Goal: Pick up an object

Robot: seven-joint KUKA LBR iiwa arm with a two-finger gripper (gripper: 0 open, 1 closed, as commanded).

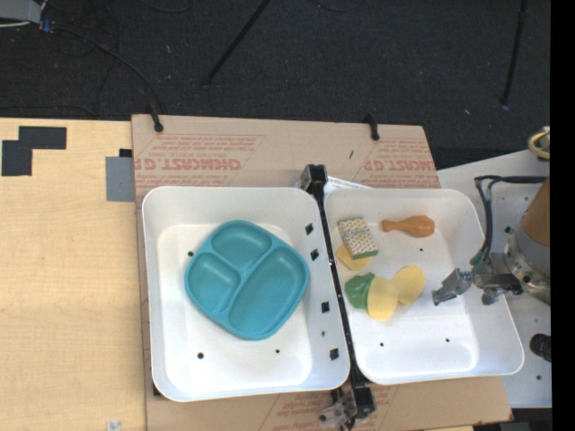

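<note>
Look at the cardboard sheet (278, 155) under the two white bins (238, 205): behind the bins you can read red print, upside down, as "CHEMCOZT. GP" on its left part, and a second, similar red mark toward its right part, too blurred to spell out.

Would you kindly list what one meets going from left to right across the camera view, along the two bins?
Teal divided plate → green toy → pale yellow toy → yellow round toy → gripper.
</note>
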